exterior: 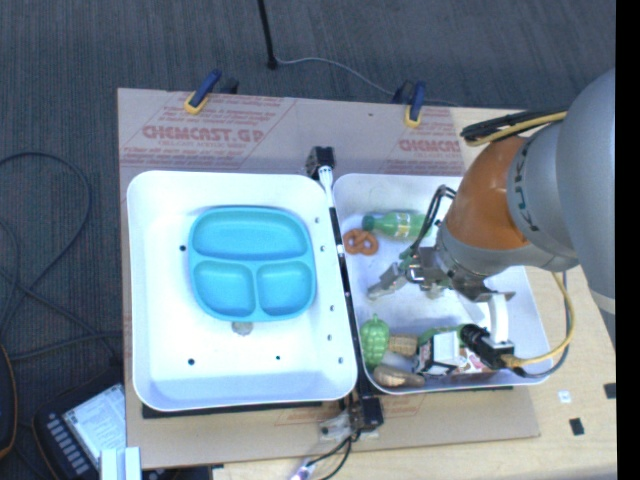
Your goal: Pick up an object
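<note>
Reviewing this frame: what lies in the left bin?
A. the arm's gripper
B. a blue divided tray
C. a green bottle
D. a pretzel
B: the blue divided tray lies in the left bin, while the green bottle, pretzel and gripper are over in the right bin.

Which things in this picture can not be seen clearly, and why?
- Gripper: small and blurred in the camera view; unclear whether it holds anything.
- Right bin: its right side is hidden under the arm.
- Green bottle: one end is covered by the arm.
- Items at the bin's lower edge: piled, too small to name.
</note>
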You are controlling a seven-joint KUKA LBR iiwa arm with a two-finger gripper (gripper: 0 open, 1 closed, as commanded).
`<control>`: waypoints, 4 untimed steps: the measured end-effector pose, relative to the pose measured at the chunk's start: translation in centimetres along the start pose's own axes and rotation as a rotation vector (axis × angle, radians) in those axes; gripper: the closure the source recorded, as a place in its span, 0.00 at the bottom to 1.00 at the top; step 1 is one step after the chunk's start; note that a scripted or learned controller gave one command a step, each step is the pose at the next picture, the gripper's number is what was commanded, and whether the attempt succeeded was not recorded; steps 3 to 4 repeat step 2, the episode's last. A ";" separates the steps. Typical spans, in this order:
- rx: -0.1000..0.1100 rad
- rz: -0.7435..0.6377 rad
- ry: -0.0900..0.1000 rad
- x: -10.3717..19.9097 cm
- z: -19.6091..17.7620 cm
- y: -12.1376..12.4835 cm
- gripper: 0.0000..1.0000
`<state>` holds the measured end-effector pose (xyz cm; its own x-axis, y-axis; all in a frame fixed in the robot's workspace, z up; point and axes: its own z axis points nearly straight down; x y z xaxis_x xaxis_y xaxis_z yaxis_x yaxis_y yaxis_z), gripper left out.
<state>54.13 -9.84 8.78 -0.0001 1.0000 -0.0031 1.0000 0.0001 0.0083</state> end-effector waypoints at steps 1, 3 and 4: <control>-0.003 0.001 -0.001 0.2 -0.1 -4.8 0.00; -0.003 0.002 0.000 0.2 -1.1 -4.8 1.00; -0.003 0.002 0.000 0.2 -1.1 -4.8 1.00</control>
